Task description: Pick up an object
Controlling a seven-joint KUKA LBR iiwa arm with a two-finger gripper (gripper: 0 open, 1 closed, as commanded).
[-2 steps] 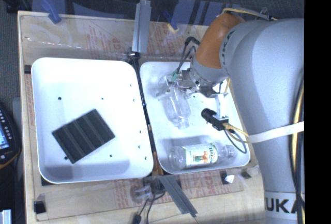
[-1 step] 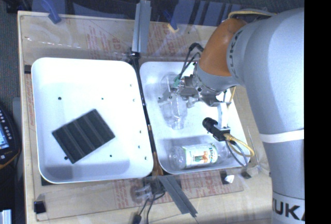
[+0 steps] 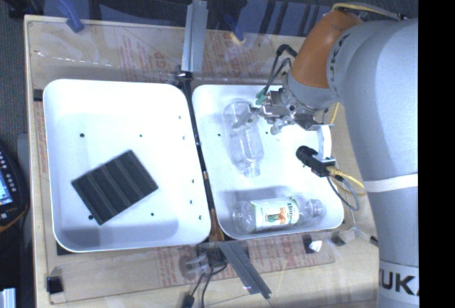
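Note:
Two clear plastic bottles lie in the right bin (image 3: 213, 104). One unlabelled bottle (image 3: 243, 136) lies lengthwise near the bin's middle, its wide end toward the back. A second bottle (image 3: 279, 214) with a green and orange label lies across the bin's front. A dark ribbed rectangular pad (image 3: 114, 186) rests tilted in the left bin (image 3: 64, 97). My gripper (image 3: 271, 114) hangs over the back of the right bin, just right of the unlabelled bottle's wide end. Nothing shows between its fingers.
The grey arm (image 3: 377, 107) with its orange band fills the right side above the right bin's edge. A black cable connector (image 3: 313, 159) with yellow wire hangs over the bin's right part. A metal divider (image 3: 193, 36) stands between the bins at the back.

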